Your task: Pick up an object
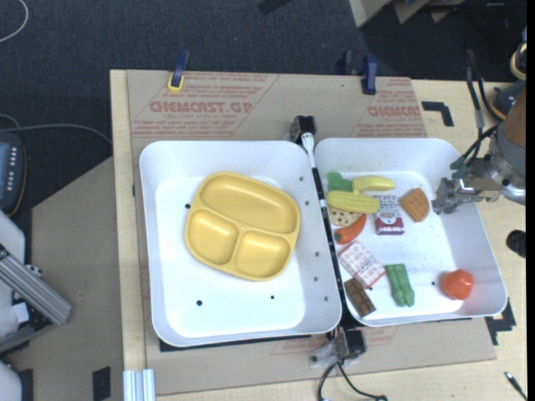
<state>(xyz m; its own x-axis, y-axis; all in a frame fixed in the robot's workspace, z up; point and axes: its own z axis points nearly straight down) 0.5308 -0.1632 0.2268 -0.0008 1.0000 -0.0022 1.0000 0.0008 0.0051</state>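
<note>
The hand (447,192) is hovering over the right bin's (481,249) right rim, nothing between its fingers; their spread I cannot tell

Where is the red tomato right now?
The red tomato sits in the near right corner of the right bin, to the right of the green pepper.

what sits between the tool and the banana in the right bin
In the camera view, the brown bread-like piece lies between the tool and the banana; bare bin floor separates it from the tool.
</note>
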